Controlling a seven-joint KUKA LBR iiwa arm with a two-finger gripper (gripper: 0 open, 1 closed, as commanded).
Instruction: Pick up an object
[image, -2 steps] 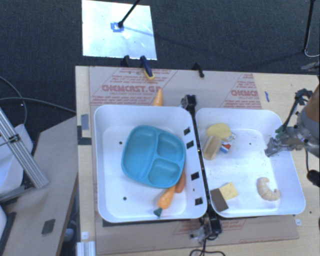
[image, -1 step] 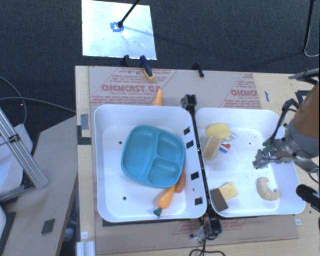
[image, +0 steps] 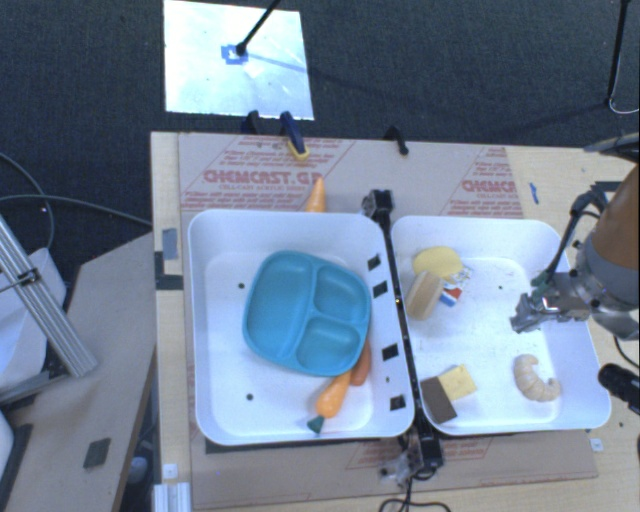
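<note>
The right bin (image: 500, 240) holds several objects. A pale croissant (image: 535, 378) lies near its front right corner. A yellow wedge joined to a brown block (image: 447, 390) sits at the front left. A yellow rounded piece (image: 437, 262), a tan cylinder (image: 422, 295) and a small red-and-blue item (image: 453, 296) cluster at the back left. My gripper (image: 533, 312) hangs over the right side of this bin, above and just behind the croissant, with nothing visibly in it.
The left bin (image: 225, 240) carries a blue divided plate (image: 307, 312), with an orange carrot (image: 340, 388) poking out from under its front edge. Another orange carrot (image: 316, 195) lies on the cardboard behind the bins. A black divider (image: 392, 320) separates the bins.
</note>
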